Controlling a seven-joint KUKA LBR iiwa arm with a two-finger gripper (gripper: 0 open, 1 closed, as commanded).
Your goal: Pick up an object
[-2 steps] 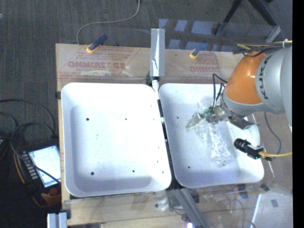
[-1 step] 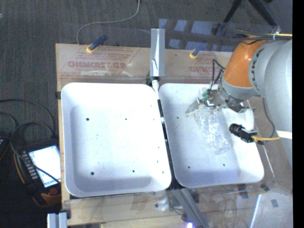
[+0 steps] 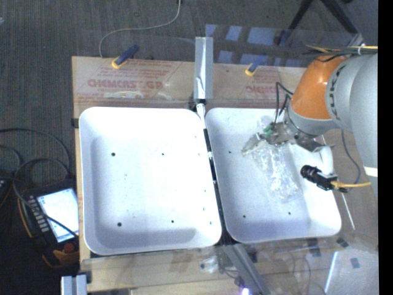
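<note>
My gripper (image 3: 270,134) hangs over the right bin's (image 3: 245,220) far edge, above a clear wrapper (image 3: 279,174); whether it's parted, I cannot tell. Next I must descend and grasp.

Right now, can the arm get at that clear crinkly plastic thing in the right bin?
Probably yes. The clear plastic piece lies in the right bin, just below the wrist, and nothing lies over it.

Matt white plastic bins (image 3: 147,238), crinkly clear wrap (image 3: 279,171)
</note>
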